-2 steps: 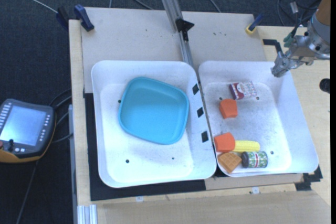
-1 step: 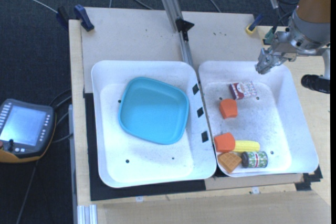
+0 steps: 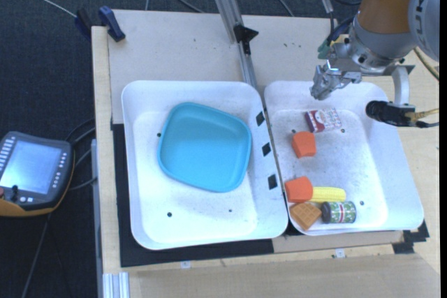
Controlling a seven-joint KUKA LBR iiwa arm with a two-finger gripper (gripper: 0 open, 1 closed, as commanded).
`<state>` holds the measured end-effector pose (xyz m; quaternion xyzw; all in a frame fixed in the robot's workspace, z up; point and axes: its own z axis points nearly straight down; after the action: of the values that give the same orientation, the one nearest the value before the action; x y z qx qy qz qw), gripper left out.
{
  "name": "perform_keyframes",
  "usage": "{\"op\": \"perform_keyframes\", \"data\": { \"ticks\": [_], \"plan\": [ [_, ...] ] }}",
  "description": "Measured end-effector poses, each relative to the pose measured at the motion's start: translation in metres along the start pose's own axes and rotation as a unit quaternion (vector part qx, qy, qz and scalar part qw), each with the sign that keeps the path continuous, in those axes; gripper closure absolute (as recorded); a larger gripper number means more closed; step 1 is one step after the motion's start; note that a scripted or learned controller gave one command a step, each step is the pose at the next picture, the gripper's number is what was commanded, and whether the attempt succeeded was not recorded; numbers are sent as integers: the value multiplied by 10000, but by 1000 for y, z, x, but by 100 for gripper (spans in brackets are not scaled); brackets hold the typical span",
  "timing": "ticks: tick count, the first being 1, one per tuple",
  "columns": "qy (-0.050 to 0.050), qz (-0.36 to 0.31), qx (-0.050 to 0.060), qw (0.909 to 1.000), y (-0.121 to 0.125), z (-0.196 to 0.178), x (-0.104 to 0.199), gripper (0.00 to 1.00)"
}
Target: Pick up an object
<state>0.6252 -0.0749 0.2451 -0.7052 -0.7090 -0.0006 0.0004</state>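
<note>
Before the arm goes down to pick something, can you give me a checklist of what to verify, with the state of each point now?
1. Gripper carries nothing: cannot tell, its fingertips are too small to read.
2. Gripper over the right bin: ok, it hangs above the bin's far edge.
3. Nearest target free: ok, the red-and-white box lies apart from the orange block.
4. Gripper directly above the box: not ok, it sits toward the far rim.
5. Near-corner items separable: not ok, the orange piece, corn, waffle and jar crowd together.
6. Blue plate out of the way: ok, it lies in the left bin.
</note>
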Motion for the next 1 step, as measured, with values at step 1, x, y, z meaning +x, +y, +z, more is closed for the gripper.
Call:
{"op": "perform_keyframes", "data": {
  "ticks": [1],
  "plan": [
    [0,3,3,10000,-1,12,54,100]
  ]
}}
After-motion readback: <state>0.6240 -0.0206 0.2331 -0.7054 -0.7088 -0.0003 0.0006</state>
